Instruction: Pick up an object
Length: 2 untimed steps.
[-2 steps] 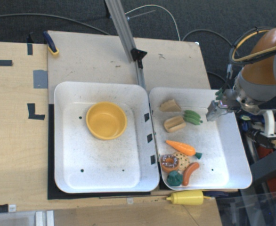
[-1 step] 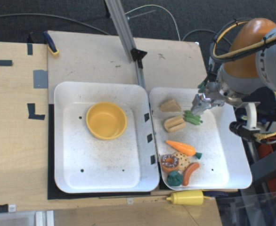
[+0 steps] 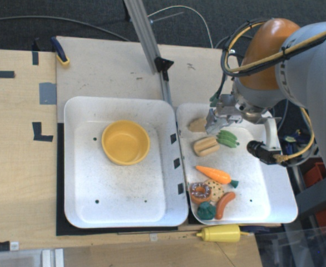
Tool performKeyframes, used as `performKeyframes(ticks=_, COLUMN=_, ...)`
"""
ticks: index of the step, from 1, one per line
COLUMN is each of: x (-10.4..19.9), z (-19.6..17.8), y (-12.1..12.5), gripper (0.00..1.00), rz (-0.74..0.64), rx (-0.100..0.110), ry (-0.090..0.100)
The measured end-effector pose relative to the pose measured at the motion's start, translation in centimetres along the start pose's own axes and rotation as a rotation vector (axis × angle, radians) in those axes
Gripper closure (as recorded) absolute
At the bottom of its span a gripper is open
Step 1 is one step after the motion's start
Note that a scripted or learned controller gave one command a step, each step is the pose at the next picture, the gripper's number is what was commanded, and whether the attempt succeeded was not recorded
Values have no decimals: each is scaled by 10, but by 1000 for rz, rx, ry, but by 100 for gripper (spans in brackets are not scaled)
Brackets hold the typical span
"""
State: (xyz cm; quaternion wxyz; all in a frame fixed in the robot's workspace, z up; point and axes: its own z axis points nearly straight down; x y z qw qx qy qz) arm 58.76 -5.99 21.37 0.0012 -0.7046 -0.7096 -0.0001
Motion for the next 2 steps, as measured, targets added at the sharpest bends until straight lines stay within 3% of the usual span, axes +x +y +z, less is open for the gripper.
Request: performKeyframes(ticks=2, x=106, z=-1, y=29, gripper=100, rz=-1, rx=-1, ry=0)
